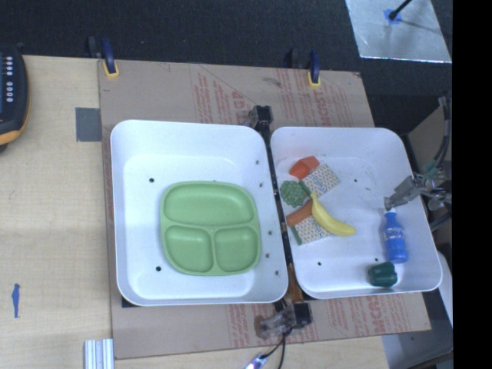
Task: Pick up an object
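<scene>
On the left part of the table (54, 229), the left bin (131, 148) holds a green divided plate (209, 227) lying flat near its middle, with nothing else in that bin. No object has been moved there as far as the view shows.

The right bin (346, 279) carries all the loose things. Near its left wall sits a small cluster: an orange-red piece (304, 166) at the top, a patterned cloth or packet (322, 180) just beside it, a green bumpy item (293, 193) below, a carrot-like piece (299, 214) under that, and a yellow banana (330, 219) lying slantwise across the lower part of the cluster, touching the cloth beneath it. Toward the bin's right wall a blue bottle (394, 238) lies on its side, and a dark green object (382, 274) rests in the bin's near right corner, just beyond the bottle's end.

The claw (393, 201) reaches in over the right rim of the right bin, above the blue bottle. It is too small and dim here to tell whether it is spread or closed, and nothing can be seen held in it.

So the pick seems not yet made: every object lies on the bin floor. The descent, the grasp and the lift all look left to do, and the bottle is the nearest candidate.
</scene>
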`<control>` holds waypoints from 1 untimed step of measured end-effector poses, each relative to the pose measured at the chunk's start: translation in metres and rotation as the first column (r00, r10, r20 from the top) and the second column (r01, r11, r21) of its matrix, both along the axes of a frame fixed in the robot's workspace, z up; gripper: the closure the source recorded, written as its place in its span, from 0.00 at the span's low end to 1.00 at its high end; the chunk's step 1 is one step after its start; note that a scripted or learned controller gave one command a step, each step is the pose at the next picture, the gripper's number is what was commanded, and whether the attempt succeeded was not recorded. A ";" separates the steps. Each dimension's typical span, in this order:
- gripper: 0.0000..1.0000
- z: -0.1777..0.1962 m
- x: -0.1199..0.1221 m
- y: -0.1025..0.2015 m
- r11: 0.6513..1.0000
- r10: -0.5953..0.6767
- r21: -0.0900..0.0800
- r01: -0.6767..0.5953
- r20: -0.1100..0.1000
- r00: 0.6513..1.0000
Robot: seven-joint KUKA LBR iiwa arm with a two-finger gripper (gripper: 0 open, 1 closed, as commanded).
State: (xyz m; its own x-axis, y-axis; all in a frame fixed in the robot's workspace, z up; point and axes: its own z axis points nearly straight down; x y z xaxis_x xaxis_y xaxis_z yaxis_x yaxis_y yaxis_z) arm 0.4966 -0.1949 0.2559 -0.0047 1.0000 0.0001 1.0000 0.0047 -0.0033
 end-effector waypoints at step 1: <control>0.00 -0.056 0.062 -0.016 1.000 0.004 -0.002 -0.004 0.000 1.000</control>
